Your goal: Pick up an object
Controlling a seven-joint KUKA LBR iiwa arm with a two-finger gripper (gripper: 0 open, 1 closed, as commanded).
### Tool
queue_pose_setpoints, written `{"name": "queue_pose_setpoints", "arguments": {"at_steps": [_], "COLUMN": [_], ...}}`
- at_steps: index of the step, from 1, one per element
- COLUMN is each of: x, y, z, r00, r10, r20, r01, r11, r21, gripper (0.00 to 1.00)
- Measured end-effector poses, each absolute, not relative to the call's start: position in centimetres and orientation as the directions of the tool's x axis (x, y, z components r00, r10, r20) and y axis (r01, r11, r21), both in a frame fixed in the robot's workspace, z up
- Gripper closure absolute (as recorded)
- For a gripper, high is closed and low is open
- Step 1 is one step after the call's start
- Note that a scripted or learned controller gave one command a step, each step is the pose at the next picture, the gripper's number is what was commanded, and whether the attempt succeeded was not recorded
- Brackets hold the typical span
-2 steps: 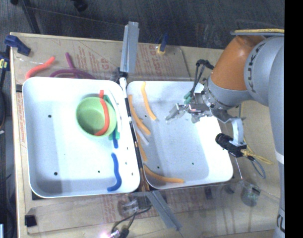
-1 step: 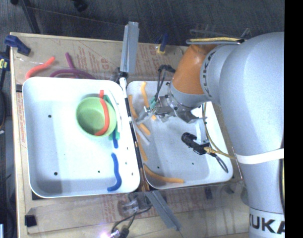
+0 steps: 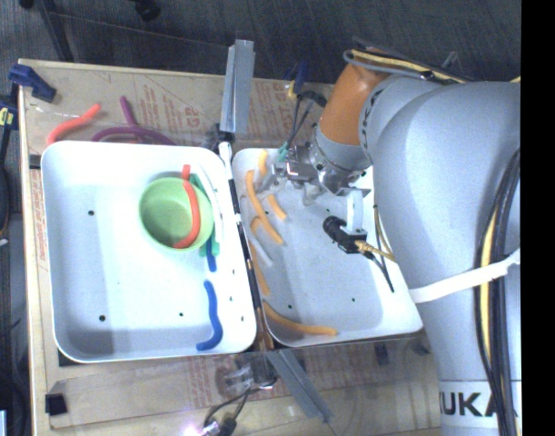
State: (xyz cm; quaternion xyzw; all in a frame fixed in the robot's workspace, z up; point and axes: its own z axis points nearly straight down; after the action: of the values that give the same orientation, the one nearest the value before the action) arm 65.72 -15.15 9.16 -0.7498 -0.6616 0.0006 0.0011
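Orange strips (image 3: 262,212) lie beneath the hand (image 3: 291,166), seemingly lowered into right bin (image 3: 386,312).

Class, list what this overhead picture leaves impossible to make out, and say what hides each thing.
1. Gripper state: small and blurred beneath the wrist, in the camera view.
2. Right bin far side: covered by the grey arm.
3. Green bowl contents: too small to tell.

blue clamp (image 3: 30,82) on bench (image 3: 150,89) corner.

Grey arm (image 3: 441,180) reaching left, gripper (image 3: 291,169) low (wrist bent down).
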Motion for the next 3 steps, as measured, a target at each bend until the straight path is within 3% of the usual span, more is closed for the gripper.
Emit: {"name": "queue_pose_setpoints", "arguments": {"at_steps": [1,2,3], "x": [65.18,65.2,65.19], "y": [-12.2,-11.84,-11.83], "z": [9.91,10.8,10.79], "r00": [-0.142,-0.146,-0.146], "r10": [0.99,0.989,0.989], "r20": [-0.012,-0.006,-0.006], "r01": [0.99,0.989,0.989], "r11": [0.142,0.146,0.147], "r21": [0.01,0.008,0.008], "gripper": [0.0,1.0,0.0]}}
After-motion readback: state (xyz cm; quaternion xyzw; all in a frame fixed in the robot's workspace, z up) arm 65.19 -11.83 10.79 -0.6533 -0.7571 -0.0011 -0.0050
